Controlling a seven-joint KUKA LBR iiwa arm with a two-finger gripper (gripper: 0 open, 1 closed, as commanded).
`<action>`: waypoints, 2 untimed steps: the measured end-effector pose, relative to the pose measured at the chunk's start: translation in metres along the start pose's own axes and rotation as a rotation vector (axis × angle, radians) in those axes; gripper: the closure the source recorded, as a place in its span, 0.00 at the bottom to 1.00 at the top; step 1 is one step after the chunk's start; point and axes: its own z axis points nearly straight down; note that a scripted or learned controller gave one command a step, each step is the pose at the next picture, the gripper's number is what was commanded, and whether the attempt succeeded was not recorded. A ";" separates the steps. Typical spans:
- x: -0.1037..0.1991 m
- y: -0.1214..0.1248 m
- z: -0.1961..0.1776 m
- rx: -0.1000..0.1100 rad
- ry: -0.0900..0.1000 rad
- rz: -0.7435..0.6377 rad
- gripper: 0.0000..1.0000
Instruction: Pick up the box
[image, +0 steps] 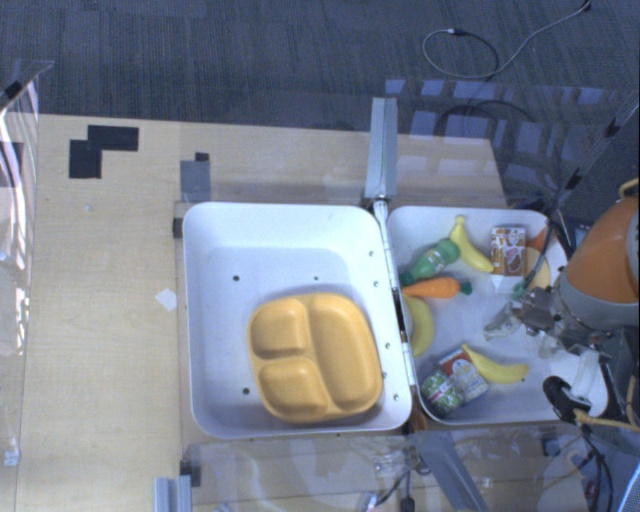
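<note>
Camera view looks down on two white bins side by side on a wooden bench. The left bin (205, 300) holds a yellow sectioned tray (315, 355). In the right bin (400, 240) the box (508, 250) stands near the far right corner, just beside a banana (468, 247) on its left. A green bottle (432, 260) and a carrot (432, 289) lie nearer the divider, another banana (497, 367) and a printed packet (453, 379) toward the near wall. The gripper (520, 322) hangs over the bin's right side, well short of the box, nothing between its fingers; open or closed, I cannot tell.
</note>
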 end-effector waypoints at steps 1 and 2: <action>0.091 0.033 0.001 0.003 0.006 -0.029 0.00; 0.090 0.033 0.001 0.003 0.005 -0.029 0.00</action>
